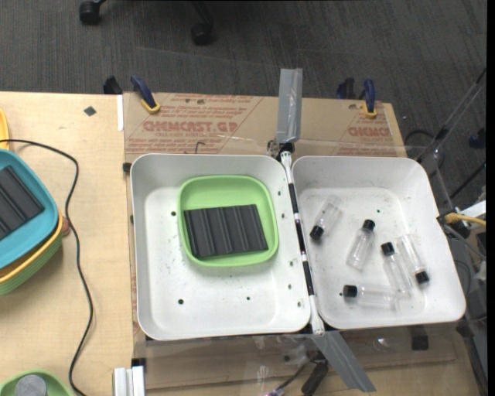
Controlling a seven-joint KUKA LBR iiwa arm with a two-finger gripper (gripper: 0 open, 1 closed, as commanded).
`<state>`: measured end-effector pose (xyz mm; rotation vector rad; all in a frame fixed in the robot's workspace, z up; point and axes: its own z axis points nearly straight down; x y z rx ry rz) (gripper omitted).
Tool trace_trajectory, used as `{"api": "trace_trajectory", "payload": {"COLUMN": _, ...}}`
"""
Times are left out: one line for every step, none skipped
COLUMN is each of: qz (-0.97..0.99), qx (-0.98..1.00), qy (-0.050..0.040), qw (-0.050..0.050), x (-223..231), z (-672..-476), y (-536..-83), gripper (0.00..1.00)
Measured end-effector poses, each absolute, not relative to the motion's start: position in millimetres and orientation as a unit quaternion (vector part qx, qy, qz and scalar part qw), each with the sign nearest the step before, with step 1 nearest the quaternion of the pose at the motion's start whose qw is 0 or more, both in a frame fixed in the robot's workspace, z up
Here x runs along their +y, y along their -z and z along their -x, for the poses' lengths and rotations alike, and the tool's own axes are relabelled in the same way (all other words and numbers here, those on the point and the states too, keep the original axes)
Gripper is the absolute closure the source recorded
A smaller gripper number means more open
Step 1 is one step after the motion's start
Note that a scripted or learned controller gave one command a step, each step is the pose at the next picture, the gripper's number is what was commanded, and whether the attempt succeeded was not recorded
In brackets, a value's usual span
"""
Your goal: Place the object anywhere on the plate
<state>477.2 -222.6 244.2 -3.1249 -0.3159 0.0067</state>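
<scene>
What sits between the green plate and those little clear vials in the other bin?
In the camera view, the two bins' adjoining white rims separate the green plate from the vials, plus bare bin floor on each side.

Dark grey carpet [325, 39] lies beyond a pale wooden bench [62, 325], chair castors [91, 11] at top.

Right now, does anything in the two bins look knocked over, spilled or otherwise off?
Nothing looks spilled or broken. In the right bin, the five clear vials with black caps all lie on their sides, scattered at different angles. In the left bin, the green plate sits flat, already carrying a dark ridged block set slightly askew.
</scene>
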Motion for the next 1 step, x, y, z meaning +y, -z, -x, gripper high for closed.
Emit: {"api": "trace_trajectory", "payload": {"qz": 0.995, "qx": -0.101, "qy": -0.0021, "qw": 0.0, "x": -222.7, "z": -477.3, "y": -246.3, "gripper": 0.0}}
